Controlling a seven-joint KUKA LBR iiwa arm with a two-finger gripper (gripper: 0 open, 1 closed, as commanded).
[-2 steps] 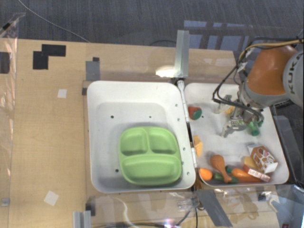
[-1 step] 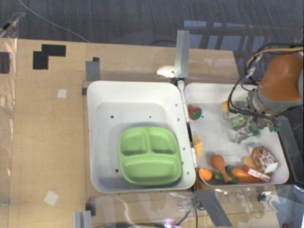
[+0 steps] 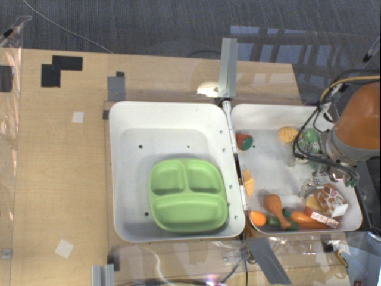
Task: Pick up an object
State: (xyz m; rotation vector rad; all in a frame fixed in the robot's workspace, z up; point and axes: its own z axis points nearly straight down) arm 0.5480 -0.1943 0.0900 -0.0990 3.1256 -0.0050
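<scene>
My gripper (image 3: 317,182) hangs low over the right side of the right bin (image 3: 268,159), under the orange-banded wrist (image 3: 359,123). It sits just above a red-and-white packet (image 3: 329,201) and may touch its top edge; I cannot tell. A brown drumstick (image 3: 275,208), an orange ball (image 3: 257,218), a carrot (image 3: 311,220) and a small dark green piece (image 3: 278,221) lie along the bin's front wall. A yellow wedge (image 3: 247,184) rests by the left wall. A red-and-green strawberry (image 3: 244,140), a corn piece (image 3: 287,135) and a pale green item (image 3: 309,139) lie toward the back.
The left bin (image 3: 128,159) holds a green divided plate (image 3: 188,194) toward its front. A metal post (image 3: 227,67) stands behind the wall between the bins. Black cables (image 3: 315,121) loop from the arm over the right bin's back right.
</scene>
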